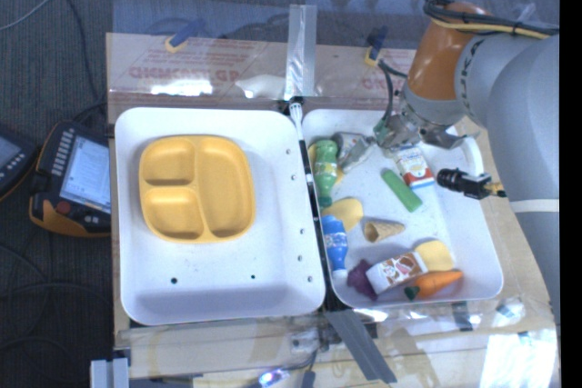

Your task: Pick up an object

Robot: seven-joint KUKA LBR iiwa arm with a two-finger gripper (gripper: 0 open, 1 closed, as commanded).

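Reaching into the right bin (pixel 491 273), my gripper (pixel 396 134) sits low at its far side.
Wrist clutter hides the tips, so their state I cannot tell; a green stick (pixel 401 190) and small carton (pixel 415 167) lie just beside.

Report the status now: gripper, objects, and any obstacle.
Gripper low at right bin's far end, nothing seen held. Toys crowd that bin: green block, carrot. Yellow tray in left bin.
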